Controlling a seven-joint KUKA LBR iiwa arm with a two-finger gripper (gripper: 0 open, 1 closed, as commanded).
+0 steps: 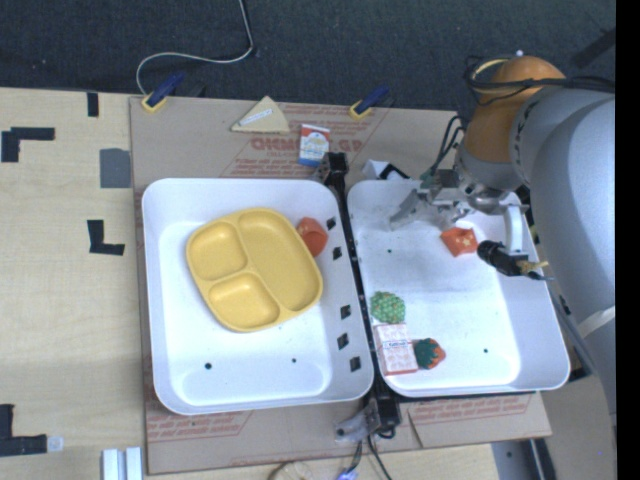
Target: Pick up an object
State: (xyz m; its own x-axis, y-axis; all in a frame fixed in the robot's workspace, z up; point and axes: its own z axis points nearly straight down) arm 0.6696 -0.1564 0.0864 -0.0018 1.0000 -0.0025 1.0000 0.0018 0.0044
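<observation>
My gripper hangs low over the far part of the right bin, below the arm's orange band. A small red object lies in that bin just right of and nearer than the gripper; I see nothing held. Closer to the front lie a green crumpled item, a white and red packet and a small green and orange toy. In the left bin sit a yellow divided plate and an orange-red object at its right edge.
Behind the bins, on the cardboard, stand a small red and white carton and a pale triangular wedge. Blue clips hold the cardboard's far edge. The bulky grey arm covers the right bin's right side.
</observation>
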